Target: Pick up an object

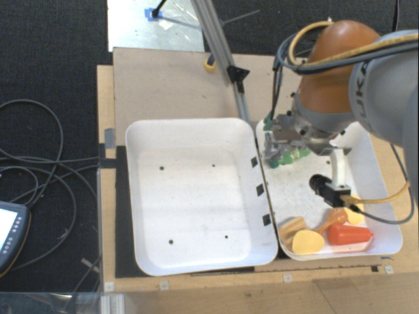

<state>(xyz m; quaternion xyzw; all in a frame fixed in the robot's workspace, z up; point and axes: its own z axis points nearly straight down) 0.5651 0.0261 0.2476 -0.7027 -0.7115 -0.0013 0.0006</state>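
My gripper (280, 148) hangs low over the far left corner of the right bin (386, 244), under the arm's orange band. A green object (292, 156) lies right beneath it, partly hidden by the gripper body, and I cannot tell whether it is held. Along the bin's near edge lie a yellow round piece (308, 242), a tan wedge (292, 226), an orange piece (335, 216) and a red block (349, 235).
The left bin (196, 195) sits beside the right one, with their walls meeting just left of the gripper. A black and white fitting (329, 183) on a cable hangs from the arm over the right bin. A slanted metal pole (219, 38) stands behind.
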